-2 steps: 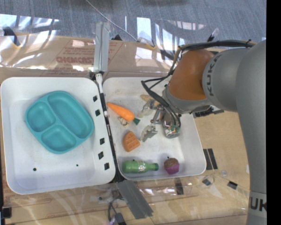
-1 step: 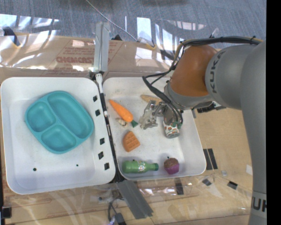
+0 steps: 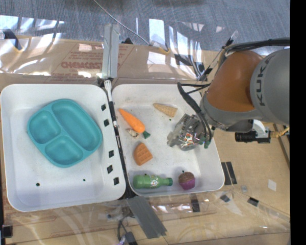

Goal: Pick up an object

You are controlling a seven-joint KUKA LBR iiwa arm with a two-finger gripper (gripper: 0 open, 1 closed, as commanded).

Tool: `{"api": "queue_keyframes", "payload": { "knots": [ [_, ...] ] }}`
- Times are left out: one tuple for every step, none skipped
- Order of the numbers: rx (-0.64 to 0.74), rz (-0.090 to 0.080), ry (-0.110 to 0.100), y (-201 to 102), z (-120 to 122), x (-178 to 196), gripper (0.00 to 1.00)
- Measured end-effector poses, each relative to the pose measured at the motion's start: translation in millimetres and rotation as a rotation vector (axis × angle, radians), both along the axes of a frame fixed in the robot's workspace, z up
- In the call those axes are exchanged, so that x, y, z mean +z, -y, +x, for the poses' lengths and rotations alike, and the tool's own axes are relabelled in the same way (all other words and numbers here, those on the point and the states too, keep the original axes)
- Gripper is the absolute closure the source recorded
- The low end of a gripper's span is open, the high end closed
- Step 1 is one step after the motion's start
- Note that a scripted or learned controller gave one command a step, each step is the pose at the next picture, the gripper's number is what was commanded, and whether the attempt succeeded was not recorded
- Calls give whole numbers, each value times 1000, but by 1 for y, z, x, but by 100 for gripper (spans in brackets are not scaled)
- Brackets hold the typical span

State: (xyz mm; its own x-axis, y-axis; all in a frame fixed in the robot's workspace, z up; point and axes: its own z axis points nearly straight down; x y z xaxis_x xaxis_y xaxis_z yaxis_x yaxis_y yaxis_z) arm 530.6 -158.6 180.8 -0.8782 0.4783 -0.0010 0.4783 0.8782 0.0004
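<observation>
The right bin (image 3: 214,170) holds an orange carrot (image 3: 131,120), a tan wedge of bread (image 3: 165,108), an orange slice-shaped piece (image 3: 142,154), a green bottle (image 3: 151,181) lying on its side, and a small purple and brown item (image 3: 186,179). My gripper (image 3: 185,136) hangs low over the right half of this bin, to the right of the carrot and below the tan wedge. No object shows between its fingers.
The left bin (image 3: 15,188) bears a teal divided plate (image 3: 64,131). A black-marked divider (image 3: 112,137) separates the bins. The arm's grey and orange body (image 3: 245,88) overhangs the right bin's right edge. Brown cardboard (image 3: 81,60) lies behind the bins.
</observation>
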Motion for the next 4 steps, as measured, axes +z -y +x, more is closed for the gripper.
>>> {"api": "queue_keyframes", "payload": {
  "knots": [
    [284, 0, -2, -11, -39, 21, 100],
    [521, 1, -2, -25, -53, 39, 100],
    [766, -2, 2, -26, -41, 50, 100],
    [964, 0, -2, -28, -27, 24, 100]
  ]
}}
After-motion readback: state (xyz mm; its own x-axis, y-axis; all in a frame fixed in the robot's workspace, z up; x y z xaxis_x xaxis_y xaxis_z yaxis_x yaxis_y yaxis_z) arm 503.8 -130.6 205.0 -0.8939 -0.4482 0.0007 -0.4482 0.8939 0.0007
